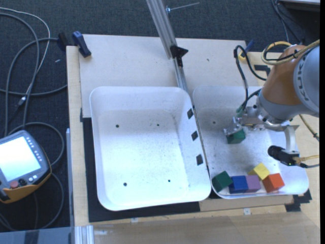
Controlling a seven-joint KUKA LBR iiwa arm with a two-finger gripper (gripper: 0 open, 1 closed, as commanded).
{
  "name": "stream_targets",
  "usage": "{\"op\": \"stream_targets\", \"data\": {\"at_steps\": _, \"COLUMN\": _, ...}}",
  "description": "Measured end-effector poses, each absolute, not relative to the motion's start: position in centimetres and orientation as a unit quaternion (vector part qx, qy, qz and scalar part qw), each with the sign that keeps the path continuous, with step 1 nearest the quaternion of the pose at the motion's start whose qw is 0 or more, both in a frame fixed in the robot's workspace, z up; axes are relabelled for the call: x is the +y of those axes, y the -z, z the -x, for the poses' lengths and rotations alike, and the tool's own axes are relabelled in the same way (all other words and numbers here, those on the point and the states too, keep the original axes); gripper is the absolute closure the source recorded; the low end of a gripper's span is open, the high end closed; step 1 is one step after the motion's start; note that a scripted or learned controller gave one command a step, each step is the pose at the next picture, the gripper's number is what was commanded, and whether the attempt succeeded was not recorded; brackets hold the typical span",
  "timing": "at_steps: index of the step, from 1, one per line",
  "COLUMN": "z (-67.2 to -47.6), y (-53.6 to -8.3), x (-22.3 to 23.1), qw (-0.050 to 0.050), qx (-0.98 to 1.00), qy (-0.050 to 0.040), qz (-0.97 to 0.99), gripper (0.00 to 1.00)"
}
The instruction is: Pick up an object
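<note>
Hovering in the right bin (203, 98), the gripper (236, 132) is carrying a small dark green block (235, 135) at its tip, and the block is looking pinched between the fingers, so I'm reading the jaws as clamped on it, though the fingers are small and partly hidden by the wrist. The arm (289, 85) is reaching in from the right with the orange band above the wrist, leaning so the tool is pointing down and leftward into the bin's middle. Well below the jaws, toward the bin's near edge, the other pieces are sitting in a tight row: a green cube (221, 179), a blue cube (237, 183), a purple cube (252, 182), a yellow cube (261, 171) and an orange cube (273, 182), mostly touching each other. That crowding is probably why the lone green block is the one being taken, since it is giving the fingers free sides. The left bin (142, 146) is lying far left of the jaws across the divider. I'm judging the pick as nearly done; whether the block is off the floor I cannot tell from this slant.
</note>
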State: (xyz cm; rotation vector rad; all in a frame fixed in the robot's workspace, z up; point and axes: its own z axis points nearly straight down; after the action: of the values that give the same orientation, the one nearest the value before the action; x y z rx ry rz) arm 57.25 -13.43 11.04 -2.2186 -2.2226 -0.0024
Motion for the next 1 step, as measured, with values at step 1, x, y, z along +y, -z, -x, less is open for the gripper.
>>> {"op": "stream_targets", "data": {"at_steps": 1, "z": -61.65, "y": -20.47, "x": -7.75, "qw": -0.003, "qx": -0.710, "qy": 0.0041, "qz": 0.704, "gripper": 1.00}}
